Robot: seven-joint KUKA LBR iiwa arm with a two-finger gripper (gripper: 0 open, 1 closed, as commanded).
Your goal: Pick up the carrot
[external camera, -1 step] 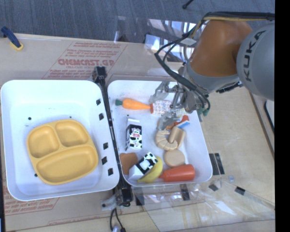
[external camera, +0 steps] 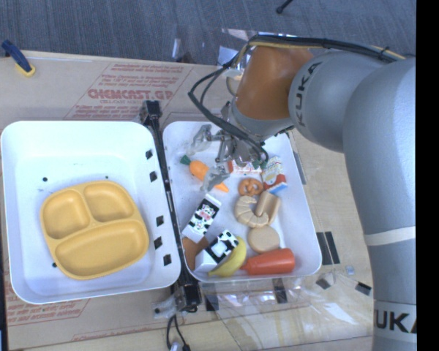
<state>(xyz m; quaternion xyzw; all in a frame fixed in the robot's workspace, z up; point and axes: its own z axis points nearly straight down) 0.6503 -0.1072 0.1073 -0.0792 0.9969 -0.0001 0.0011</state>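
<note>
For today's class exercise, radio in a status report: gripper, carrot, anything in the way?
Gripper low in right bin, far end. Carrot just beside it, not held. Milk carton and toy foods crowd close.

orange carrot [external camera: 197,170], yellow tray [external camera: 95,229], white bins [external camera: 22,145]

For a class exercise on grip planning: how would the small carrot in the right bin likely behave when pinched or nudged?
The carrot looks like smooth moulded plastic, so probably stiff, light and slippery. Its rounded, tapered body may roll or pivot if nudged by the claw.
</note>
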